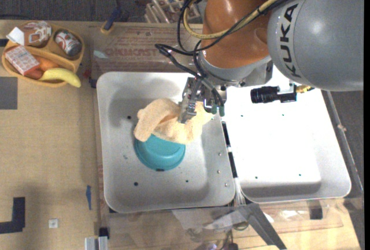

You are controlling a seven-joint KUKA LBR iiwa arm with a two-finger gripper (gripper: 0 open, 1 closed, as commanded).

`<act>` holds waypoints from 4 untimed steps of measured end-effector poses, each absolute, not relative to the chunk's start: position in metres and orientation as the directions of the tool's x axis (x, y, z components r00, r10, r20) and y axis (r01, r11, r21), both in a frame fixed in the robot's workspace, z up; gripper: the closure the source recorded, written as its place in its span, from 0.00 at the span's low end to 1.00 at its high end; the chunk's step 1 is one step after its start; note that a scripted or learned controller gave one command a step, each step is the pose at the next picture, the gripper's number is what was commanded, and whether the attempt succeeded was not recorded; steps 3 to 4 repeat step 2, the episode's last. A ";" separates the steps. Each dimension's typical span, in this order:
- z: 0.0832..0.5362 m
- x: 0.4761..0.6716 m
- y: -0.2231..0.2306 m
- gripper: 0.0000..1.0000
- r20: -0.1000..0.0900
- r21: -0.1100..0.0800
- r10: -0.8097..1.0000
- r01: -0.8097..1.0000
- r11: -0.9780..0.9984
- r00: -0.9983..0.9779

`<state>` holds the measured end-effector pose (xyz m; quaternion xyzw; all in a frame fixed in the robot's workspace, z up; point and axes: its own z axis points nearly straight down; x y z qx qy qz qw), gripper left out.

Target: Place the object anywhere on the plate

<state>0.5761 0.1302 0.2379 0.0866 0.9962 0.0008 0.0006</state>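
From above, the arm [277, 29] reaches in from the right over the left bin [115, 185]. Its jaws [188, 111] are closed on the upper edge of a yellow cloth [159, 118], which drapes over the top of a teal plate [162, 153] (about half the plate shows below it). The right bin [289, 150] sits just beside. On the tabletop [46, 156], far left, stands a tray of toy food [40, 58].
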 end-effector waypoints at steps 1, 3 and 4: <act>0.230 0.578 0.180 1.00 -0.006 0.003 0.001 0.000 1.000 -1.000; 0.230 0.578 0.180 0.00 -0.007 0.004 0.001 0.001 1.000 -1.000; 0.230 0.578 0.180 0.00 -0.007 0.004 0.001 0.001 1.000 -1.000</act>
